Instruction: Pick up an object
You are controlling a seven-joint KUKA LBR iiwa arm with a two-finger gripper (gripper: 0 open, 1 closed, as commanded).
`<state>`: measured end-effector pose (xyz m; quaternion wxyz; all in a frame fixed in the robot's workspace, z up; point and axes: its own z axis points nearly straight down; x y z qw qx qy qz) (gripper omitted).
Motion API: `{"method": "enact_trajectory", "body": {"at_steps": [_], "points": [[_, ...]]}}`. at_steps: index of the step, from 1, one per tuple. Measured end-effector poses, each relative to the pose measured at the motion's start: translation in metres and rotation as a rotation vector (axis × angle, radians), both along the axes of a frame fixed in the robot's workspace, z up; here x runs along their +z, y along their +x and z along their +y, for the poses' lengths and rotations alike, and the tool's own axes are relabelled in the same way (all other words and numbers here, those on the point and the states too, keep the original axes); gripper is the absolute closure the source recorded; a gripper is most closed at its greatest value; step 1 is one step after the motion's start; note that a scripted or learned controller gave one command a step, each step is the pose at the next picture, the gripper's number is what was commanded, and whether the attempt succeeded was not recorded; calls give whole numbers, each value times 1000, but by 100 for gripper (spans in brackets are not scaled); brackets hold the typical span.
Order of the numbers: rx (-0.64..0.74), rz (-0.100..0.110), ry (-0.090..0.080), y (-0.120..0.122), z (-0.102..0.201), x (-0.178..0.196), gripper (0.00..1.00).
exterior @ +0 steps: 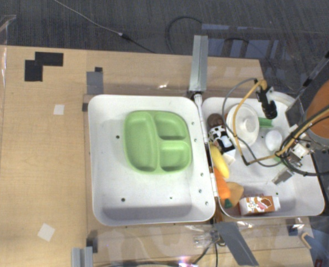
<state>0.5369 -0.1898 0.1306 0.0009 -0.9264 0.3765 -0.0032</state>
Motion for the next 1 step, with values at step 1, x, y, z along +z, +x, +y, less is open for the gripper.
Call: {"method": "enact_trajectory", "body": {"at_steps": [1], "points": [[216,4,2,1,-2,-24,0]]}}
